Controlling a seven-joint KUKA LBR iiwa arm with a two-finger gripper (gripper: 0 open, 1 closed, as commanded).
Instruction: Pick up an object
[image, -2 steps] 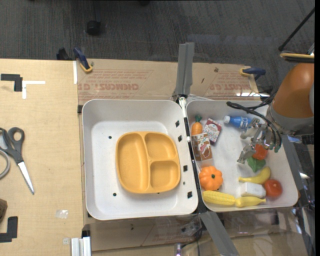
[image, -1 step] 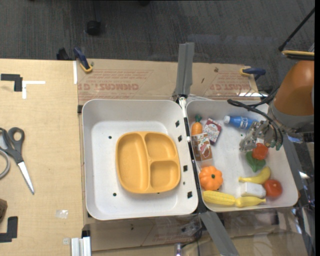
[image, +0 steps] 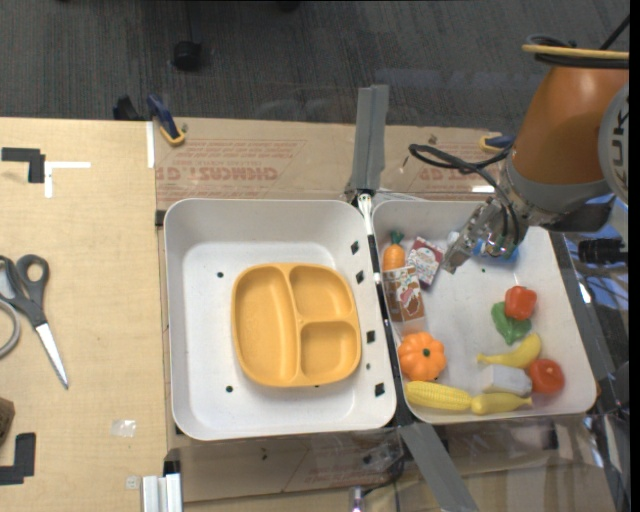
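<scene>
dark carpet floor (image: 250, 50) behind a pale wooden bench (image: 80, 300).

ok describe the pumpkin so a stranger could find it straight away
Look in the right bin, along its left wall beside the divider. The pumpkin sits just above the corn and below a brown packet. It is the only round, ribbed orange thing with a green stem.

Two white bins (image: 180, 330) on a tan bench (image: 75, 300). Yellow-orange divided plate (image: 296, 324) at frame centre. At lower right: orange pumpkin (image: 421, 355), yellow corn (image: 437, 397), yellow banana (image: 512, 353), red tomato (image: 546, 375), red-and-green pepper (image: 514, 311). Orange carrot (image: 394, 255) and red-and-white packet (image: 426, 262) further up. Grey-handled scissors (image: 35, 310) at left edge. Orange band on grey arm (image: 570, 125), upper right.
</scene>
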